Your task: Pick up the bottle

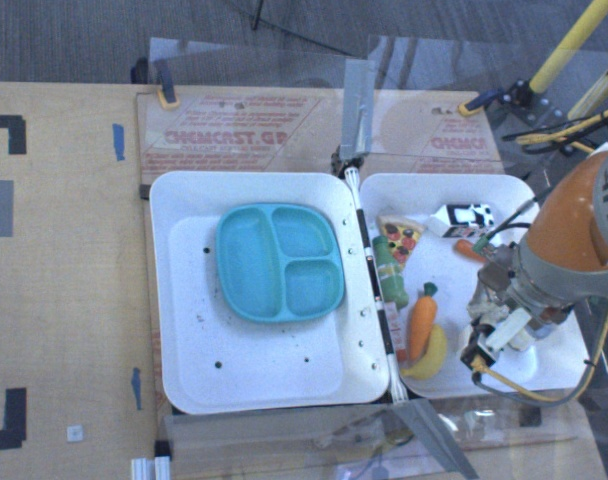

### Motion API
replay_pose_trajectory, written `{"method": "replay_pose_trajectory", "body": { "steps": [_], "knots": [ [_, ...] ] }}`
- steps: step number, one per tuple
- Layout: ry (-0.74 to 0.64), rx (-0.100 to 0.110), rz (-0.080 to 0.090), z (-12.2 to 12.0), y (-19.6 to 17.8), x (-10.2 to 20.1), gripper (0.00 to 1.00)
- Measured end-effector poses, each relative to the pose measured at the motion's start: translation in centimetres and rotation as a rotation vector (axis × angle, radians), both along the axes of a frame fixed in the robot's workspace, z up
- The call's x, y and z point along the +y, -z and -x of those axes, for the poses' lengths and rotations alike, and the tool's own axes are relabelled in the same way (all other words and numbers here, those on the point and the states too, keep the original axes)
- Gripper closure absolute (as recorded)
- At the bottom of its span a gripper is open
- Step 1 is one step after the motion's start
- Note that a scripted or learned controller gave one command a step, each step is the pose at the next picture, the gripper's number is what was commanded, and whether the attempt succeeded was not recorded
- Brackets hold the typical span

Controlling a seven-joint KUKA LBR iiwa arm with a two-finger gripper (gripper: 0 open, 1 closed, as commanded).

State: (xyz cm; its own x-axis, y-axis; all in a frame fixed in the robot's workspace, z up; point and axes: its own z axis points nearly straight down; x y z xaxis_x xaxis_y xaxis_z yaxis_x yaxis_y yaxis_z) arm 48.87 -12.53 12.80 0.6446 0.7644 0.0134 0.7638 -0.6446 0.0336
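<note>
A small green bottle lies in the right bin, lengthwise along the bin's left wall and just below a toy pizza slice. My gripper hangs low over the middle of that bin, about a hand's width to the right of the bottle, under the grey wrist and orange band. Nothing shows between the gripper and the bottle except a toy carrot.
A yellow banana lies beside the carrot near the front wall. A black-and-white item and a small orange piece sit at the back of the right bin. A teal divided plate lies in the left bin.
</note>
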Motion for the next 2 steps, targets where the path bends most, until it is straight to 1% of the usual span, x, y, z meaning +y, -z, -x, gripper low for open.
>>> {"method": "replay_pose_trajectory", "body": {
  "steps": [1, 2],
  "knots": [
    [0.319, -0.019, -0.004, -1.27, 1.78, 0.99, 1.00],
    [0.672, -0.043, -0.019, -1.48, 1.74, 1.40, 1.00]
  ]
}}
